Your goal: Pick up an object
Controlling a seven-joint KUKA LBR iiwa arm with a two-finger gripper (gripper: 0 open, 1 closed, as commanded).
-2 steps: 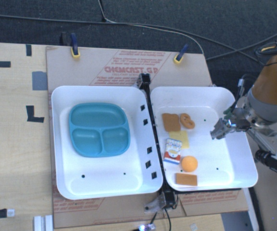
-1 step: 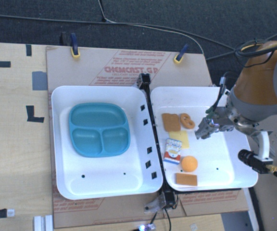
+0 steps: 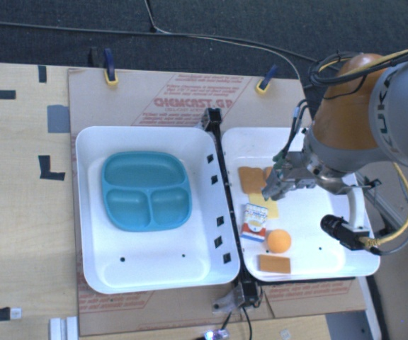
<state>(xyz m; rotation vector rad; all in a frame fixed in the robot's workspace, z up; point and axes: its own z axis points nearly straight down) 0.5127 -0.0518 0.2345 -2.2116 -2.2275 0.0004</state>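
The right bin [image 3: 310, 261] holds several small items. A tan toast-like slab [image 3: 251, 178] lies near its left wall, with a yellow piece [image 3: 262, 202] just below it. A small white and red carton [image 3: 255, 222] sits under that, an orange ball [image 3: 279, 241] to its right, and an orange-brown block [image 3: 274, 263] at the front. My gripper [image 3: 275, 188] hangs low over the yellow piece and the toast's right edge. The wrist hides its fingertips.
The left bin [image 3: 91, 253] carries a teal divided tray [image 3: 146, 190]. A black divider [image 3: 222, 197] runs between the bins. The arm's orange band [image 3: 349, 112] and grey body cover the right bin's back right part. Yellow clamps [image 3: 110, 76] grip the board's far edge.
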